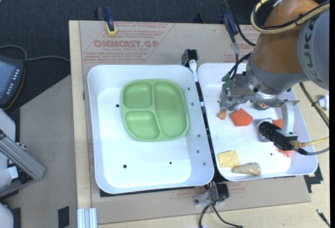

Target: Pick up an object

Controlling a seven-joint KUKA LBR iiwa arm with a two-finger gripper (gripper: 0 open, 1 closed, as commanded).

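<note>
My gripper [229, 102] hangs low over the upper left part of the right bin [209, 72], under the grey and orange arm. Just below its tip lies a small orange piece [222, 115]; whether it touches the gripper I cannot tell. A red-orange block [241, 118] rests right beside it. Toward the front of the same bin lie a yellow cheese-like square [227, 158] and a beige bread-like piece [247, 169]. Part of a red piece [286, 152] peeks out at the bin's right side. The arm hides much of the bin's back.
The left bin [104, 133] holds a green divided plate [155, 110] lying flat near its back. A raised rim where the two bins meet [201, 112] runs just left of the gripper. Cardboard lines the bench around the bins.
</note>
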